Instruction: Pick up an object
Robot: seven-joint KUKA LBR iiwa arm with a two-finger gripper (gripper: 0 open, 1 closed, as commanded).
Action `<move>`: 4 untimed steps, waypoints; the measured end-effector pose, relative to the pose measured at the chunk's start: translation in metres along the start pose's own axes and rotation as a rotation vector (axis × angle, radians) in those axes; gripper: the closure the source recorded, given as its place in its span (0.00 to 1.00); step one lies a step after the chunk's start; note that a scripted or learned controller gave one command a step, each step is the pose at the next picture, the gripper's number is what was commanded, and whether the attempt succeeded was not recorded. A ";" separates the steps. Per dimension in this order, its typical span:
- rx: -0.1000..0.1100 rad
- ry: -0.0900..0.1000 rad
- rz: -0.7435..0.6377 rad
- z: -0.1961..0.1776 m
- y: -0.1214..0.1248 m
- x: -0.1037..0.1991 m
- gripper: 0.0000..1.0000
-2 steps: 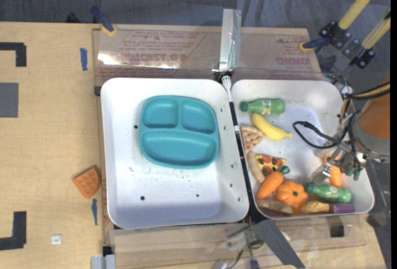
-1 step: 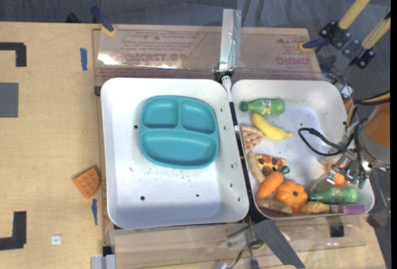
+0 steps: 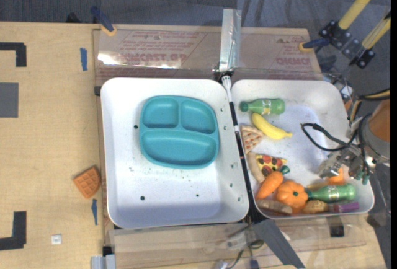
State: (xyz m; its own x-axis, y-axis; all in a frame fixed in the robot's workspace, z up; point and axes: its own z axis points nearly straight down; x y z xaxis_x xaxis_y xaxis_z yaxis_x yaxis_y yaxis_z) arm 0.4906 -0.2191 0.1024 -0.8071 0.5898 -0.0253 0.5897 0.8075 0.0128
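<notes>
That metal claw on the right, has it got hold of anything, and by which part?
It cannot be told. The gripper sits low in the right bin beside a small orange piece, but nothing is visibly clamped.

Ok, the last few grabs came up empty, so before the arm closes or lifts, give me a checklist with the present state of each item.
1. End effector is over the right bin: ok, it sits near that bin's right wall.
2. Something sits between the fingers: cannot tell, the view is too blurred there.
3. A target lies close by: ok, a small orange piece and a green bottle lie right beside it.
4. Items are well separated: not ok, the carrot, the pumpkin and that bottle crowd together along the near wall.
5. Black cable is out of the way: not ok, it loops across the bin floor toward the end effector.
</notes>
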 end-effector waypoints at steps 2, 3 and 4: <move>0.008 0.017 -0.162 0.015 0.060 -0.044 0.00; 0.005 0.014 -0.204 0.013 -0.007 0.004 0.00; 0.003 -0.001 -0.205 0.000 -0.005 -0.001 1.00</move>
